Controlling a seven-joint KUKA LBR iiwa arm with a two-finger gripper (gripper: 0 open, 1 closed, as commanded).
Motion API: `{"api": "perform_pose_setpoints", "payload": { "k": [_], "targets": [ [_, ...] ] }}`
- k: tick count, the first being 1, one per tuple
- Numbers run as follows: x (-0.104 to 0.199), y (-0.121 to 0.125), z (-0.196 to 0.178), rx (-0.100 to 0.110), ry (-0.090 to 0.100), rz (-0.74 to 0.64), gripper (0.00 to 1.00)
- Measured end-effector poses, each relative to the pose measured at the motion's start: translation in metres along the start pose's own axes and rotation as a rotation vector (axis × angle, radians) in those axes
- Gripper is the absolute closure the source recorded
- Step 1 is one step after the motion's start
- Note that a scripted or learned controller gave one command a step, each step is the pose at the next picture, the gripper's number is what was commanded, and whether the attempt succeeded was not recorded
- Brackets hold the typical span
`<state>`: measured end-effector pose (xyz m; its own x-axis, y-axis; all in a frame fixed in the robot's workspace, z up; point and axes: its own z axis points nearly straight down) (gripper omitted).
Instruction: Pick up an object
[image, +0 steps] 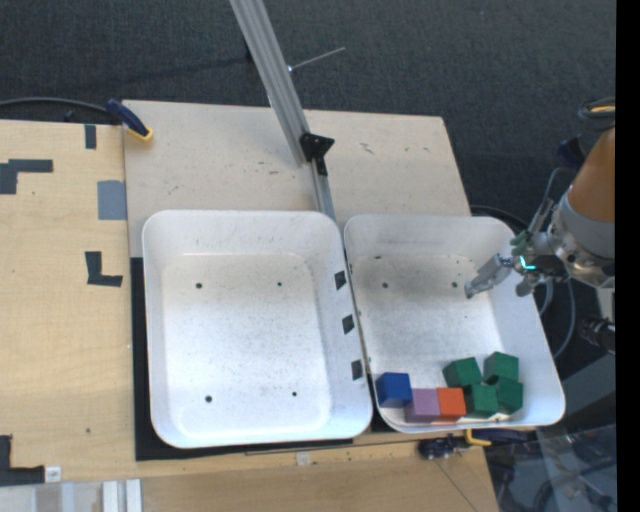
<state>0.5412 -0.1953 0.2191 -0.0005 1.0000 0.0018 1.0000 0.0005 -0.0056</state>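
No readable text or labels.

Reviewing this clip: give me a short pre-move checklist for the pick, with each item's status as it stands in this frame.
1. Objects available in right bin: blue block, purple block, orange block, green blocks - ok.
2. Hand over the right bin - ok.
3. Hand above the blocks: it sits at the bin's far right side, blocks at the near edge - not ok.
4. Nothing held - ok.
5. Blocks separated for a clean grasp: clustered, touching - not ok.
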Motion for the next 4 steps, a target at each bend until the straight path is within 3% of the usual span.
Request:
{"api": "perform_pose_setpoints", "payload": {
  "k": [1, 3, 4],
  "targets": [
    [0.0, 0.001, -0.002, -0.004, -0.001, -0.002, 0.0],
    [-0.01, -0.006, 0.121, 0.002, -0.001, 0.001, 0.0],
    [-0.009, -0.007, 0.128, -0.002, -0.002, 0.0, 0.0]
  ]
}}
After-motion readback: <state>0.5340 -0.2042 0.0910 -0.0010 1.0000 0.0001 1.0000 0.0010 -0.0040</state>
